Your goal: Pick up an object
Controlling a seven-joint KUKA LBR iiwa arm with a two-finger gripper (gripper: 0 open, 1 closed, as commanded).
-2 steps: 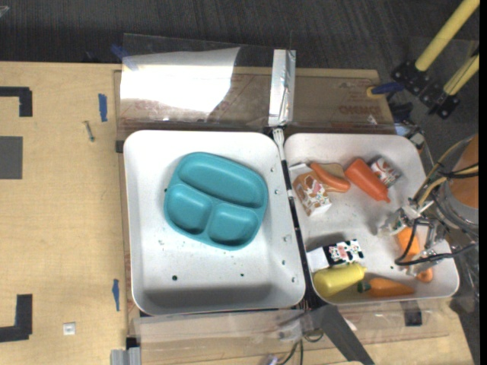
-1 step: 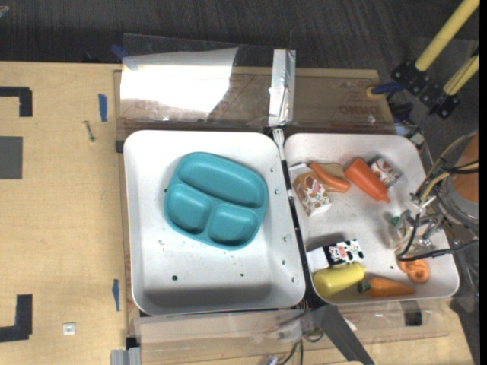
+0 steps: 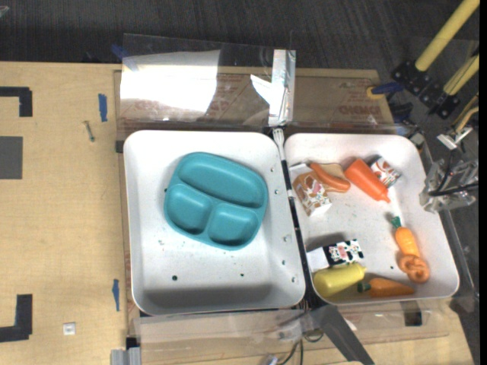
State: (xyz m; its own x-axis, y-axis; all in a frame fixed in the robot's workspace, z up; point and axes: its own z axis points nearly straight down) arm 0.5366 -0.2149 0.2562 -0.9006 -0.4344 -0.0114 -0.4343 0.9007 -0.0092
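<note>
The left bin (image 3: 137, 226) holds a teal tray (image 3: 216, 199), the right bin (image 3: 434, 280) holds toy food, among it a carrot (image 3: 367, 179) and banana (image 3: 339, 279); the claw's (image 3: 449, 192) state is unclear

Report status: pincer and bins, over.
Pincer at right bin's right edge, grip unclear. Toy foods untouched. Teal divided plate in left bin.

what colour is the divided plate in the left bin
Teal blue all over. The plate shows clearly in the camera view, lying in the left bin.
</note>
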